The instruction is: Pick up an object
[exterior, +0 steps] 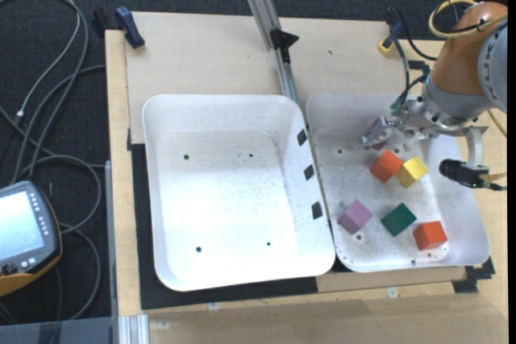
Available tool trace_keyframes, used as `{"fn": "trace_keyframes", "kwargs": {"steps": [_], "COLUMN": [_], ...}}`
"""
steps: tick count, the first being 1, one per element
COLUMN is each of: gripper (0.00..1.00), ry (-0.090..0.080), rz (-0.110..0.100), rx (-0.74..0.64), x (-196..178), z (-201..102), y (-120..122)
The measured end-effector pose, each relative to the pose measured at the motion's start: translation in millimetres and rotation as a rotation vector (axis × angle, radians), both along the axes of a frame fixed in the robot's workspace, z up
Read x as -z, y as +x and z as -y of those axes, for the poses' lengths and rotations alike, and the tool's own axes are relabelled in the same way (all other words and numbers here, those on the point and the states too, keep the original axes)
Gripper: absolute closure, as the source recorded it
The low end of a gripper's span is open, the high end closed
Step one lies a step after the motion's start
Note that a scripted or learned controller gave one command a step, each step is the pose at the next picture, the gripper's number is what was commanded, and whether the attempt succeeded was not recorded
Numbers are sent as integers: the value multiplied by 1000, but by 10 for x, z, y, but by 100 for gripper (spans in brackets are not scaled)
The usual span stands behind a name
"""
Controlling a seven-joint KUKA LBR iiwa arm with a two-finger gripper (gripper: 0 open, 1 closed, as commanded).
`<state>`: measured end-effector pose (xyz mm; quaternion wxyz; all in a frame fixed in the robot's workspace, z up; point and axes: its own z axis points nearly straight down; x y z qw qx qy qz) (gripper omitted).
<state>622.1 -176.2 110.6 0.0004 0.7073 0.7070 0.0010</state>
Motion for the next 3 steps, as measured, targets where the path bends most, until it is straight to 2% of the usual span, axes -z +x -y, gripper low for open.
{"fn": "trace_keyframes", "kwargs": {"steps": [1, 2, 3], "gripper": [0, 100, 100], "ry": [2, 0, 3], "rz": [-7, 0, -5], "rx": [0, 0, -6], "x": [113, -1, 111], "z": [-201, -192, -971], "y": [-400, -377, -919]}}
